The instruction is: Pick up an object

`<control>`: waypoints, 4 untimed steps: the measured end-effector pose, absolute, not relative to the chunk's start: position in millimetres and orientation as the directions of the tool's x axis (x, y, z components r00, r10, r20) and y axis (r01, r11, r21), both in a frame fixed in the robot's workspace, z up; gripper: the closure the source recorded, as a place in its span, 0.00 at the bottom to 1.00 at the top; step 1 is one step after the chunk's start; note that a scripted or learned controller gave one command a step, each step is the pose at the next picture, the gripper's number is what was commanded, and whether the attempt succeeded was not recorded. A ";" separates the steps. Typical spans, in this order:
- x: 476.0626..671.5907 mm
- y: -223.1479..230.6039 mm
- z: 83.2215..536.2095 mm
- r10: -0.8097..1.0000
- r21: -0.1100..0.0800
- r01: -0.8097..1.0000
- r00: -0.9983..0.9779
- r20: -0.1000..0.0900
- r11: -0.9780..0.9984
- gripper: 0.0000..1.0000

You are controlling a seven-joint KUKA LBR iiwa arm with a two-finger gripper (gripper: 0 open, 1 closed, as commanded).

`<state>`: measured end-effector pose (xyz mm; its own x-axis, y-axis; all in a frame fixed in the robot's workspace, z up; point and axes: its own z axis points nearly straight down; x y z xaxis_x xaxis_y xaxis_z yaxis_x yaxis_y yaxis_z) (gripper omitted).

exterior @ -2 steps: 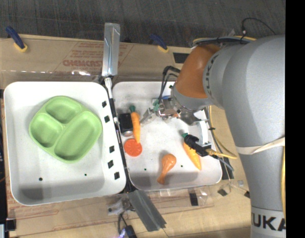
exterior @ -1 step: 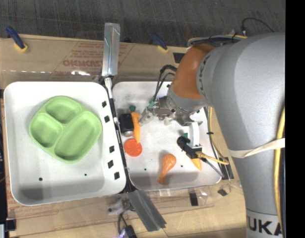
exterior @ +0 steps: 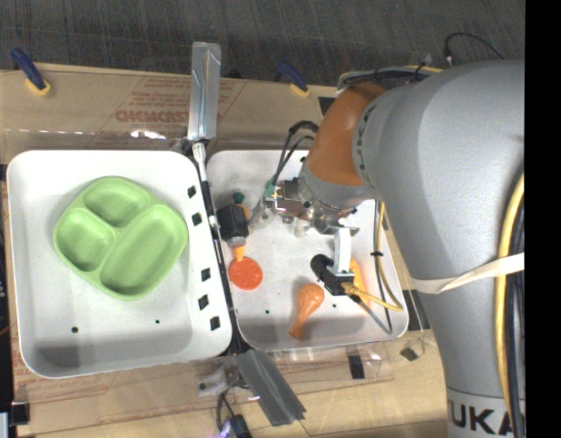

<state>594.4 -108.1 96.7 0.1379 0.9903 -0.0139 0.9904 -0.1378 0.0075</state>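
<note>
The right bin holds several small objects. A black block with an orange tip lies by its left wall, and a flat orange disc sits just below that. An orange pear-shaped piece lies near the front wall. Further right are a black piece, a white bar and an orange-yellow piece. My gripper hangs low over the middle of this bin, under the orange wrist band, right of the black block. Nothing is visibly held.
The left bin holds a green divided plate. A metal divider runs between the bins. My grey arm covers the right bin's right side. Cables trail along that bin's right wall.
</note>
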 end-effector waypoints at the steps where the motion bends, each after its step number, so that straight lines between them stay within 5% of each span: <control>1: 532.0 -74.7 192.0 0.995 -0.003 0.995 -0.099 0.001 0.099 0.00; 2: 524.2 -95.3 136.6 0.984 -0.006 0.984 -0.177 0.002 0.177 0.00; 3: 524.6 -95.2 146.2 0.983 -0.007 0.983 -0.181 0.002 0.181 1.00; 4: 524.6 -95.2 146.2 0.983 -0.007 0.983 -0.181 0.002 0.181 0.00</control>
<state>524.6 -95.2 146.2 -0.1813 0.9834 0.0017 0.9834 0.1813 -0.0071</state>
